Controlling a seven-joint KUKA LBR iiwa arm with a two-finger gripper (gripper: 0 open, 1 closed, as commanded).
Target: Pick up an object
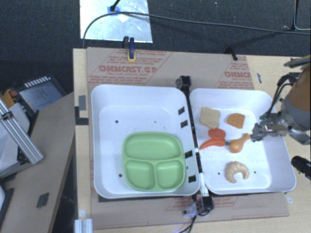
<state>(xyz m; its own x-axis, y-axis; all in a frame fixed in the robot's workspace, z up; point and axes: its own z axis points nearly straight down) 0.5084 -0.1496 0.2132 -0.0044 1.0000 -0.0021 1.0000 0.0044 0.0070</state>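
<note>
The right bin (277,174) holds several toy foods. A tan bread slice (210,116) and an orange toast piece (236,120) lie at its far side. A red pepper (214,138) lies near the divider, with an orange drumstick (237,143) just to its right. A pale croissant (236,171) sits near the front. My gripper (257,131) reaches in from the right and hangs low over the bin, right beside the drumstick's thin end. Nothing is seen held in it.
The left bin (104,130) contains a green divided plate (153,160). Black clips run along the divider (192,140) between the bins. Cardboard lies under both bins, and a cable crosses the back of the bench.
</note>
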